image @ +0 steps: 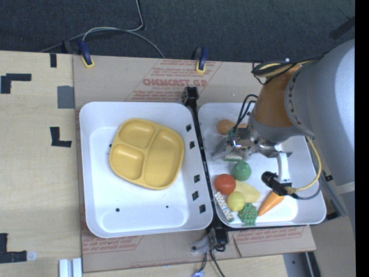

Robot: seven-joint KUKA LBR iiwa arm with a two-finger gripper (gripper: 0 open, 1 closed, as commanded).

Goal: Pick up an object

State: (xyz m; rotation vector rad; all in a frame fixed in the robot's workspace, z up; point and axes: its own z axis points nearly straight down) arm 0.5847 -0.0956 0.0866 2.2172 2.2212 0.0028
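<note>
Progress looks slight: the gripper [233, 145] hangs low in the right bin [305, 215], just above the green ball [241, 170]. Whether it is open or closed I cannot tell. Tomato [225, 183], lemon [236, 201] and carrot [271, 202] lie unlifted; the yellow tray [146, 153] sits in the left bin [92, 172].

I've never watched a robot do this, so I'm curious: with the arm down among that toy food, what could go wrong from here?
1. The food is bunched tight: green ball, tomato, lemon, broccoli and carrot lie close together, so a grab may catch two or push one aside.
2. The gripper sits near the divider between the bins and could bump it.
3. Round pieces like the green ball may roll away.
</note>
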